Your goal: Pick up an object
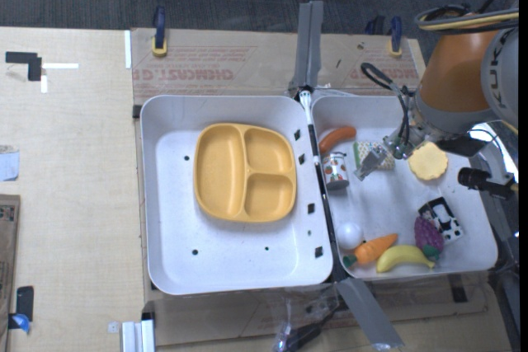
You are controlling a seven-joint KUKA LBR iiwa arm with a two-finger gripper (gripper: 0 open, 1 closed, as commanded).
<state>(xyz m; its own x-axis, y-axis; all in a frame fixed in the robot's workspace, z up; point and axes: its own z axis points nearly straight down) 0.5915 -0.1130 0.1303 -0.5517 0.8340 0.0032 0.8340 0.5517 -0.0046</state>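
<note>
The tool (381,158) hovered low in the right bin (487,255), jaws seemingly parted and holding nothing, beside a green packet (364,151); a clean pick probably needed a centred, vertical descent.

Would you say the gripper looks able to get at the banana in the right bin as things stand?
Probably yes. The banana lies uncovered at the near edge of the right bin, though the carrot and a purple toy crowd it. The gripper is in the same bin.
</note>
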